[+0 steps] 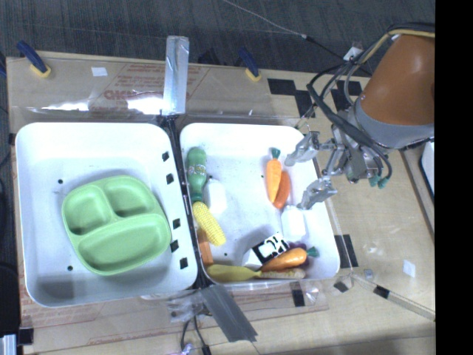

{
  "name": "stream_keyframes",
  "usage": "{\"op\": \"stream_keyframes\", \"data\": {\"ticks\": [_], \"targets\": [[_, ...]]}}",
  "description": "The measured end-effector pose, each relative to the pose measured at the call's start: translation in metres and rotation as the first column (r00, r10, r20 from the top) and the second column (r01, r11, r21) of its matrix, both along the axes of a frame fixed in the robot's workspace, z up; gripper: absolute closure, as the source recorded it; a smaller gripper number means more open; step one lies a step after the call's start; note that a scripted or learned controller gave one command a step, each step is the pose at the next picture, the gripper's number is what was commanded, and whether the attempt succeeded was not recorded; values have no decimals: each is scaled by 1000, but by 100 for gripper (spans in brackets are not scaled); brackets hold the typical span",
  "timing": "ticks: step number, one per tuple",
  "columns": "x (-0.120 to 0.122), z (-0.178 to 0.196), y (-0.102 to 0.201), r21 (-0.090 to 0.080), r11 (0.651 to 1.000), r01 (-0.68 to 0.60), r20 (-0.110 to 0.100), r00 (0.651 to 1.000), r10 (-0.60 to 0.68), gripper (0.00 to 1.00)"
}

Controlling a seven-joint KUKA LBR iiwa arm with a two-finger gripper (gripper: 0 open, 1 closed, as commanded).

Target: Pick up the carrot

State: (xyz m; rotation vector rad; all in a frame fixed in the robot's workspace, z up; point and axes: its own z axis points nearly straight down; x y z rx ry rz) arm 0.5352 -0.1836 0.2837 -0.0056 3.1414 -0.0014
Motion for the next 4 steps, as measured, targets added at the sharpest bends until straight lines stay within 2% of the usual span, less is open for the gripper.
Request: {"op": "stream_keyframes", "data": {"ticks": [1, 2, 3, 4], "targets": [[32, -191, -25, -1, 1000, 16, 3, 1000, -16, 0], [34, -180, -23, -1, 1000, 6, 6, 1000, -6, 100], [34, -180, -22, -1, 1000, 5, 5, 1000, -5, 0], [36, -169, -20, -2, 1000, -3, 9, 1000, 3, 100]]}}
